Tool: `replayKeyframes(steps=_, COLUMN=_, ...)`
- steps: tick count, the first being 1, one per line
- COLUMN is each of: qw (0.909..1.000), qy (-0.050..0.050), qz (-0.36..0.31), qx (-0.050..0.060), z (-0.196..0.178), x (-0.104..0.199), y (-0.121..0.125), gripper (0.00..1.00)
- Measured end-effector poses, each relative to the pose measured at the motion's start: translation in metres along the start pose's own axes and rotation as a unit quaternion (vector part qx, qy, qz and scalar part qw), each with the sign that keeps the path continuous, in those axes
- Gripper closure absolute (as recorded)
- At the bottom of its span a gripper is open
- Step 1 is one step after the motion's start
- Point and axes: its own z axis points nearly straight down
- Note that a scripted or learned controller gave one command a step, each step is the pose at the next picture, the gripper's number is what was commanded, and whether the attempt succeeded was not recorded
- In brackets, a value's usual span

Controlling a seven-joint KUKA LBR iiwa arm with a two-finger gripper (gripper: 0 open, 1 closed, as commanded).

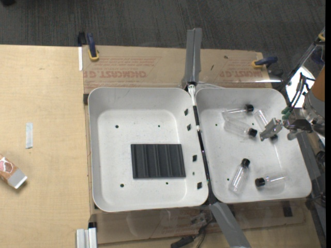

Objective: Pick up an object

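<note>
From my one overhead camera I see the two white bins side by side on the desk [46, 87]. The left bin [103, 138] carries a dark ribbed tray [158, 160] in its middle. The right bin [289, 185] holds the clear vials with black caps that I can choose from: one vial near the back [239, 111], one just in front of it [242, 129], another clear one lying beside those [261, 119], and two near the front, the upright-slanting vial [239, 174] and the vial lying flat at the front right [269, 181].

The gripper [279, 129] reaches in from the right edge, low over the right bin close to the back cluster. Its jaws look parted, with nothing between them, though the metal parts blur together there.

My judgement: the grasp is not yet made. To do it well I would pick the vial nearest the jaws, line them across its narrow body rather than along its length, come straight down so it does not roll away, and close gently on the glass before lifting.
</note>
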Motion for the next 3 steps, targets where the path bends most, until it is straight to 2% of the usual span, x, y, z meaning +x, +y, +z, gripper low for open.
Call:
replayKeyframes(steps=1, qw=0.9988, qy=0.0, qz=0.048, qx=-0.001, z=0.072, x=-0.002, y=0.064, gripper=0.0)
replayKeyframes(steps=2, qw=0.9994, qy=0.004, qz=0.03, qx=-0.013, z=0.097, x=0.001, y=0.078, gripper=0.0)
replayKeyframes(steps=3, qw=0.9999, qy=0.001, qz=0.01, qx=-0.003, z=0.11, x=0.006, y=0.057, gripper=0.0)
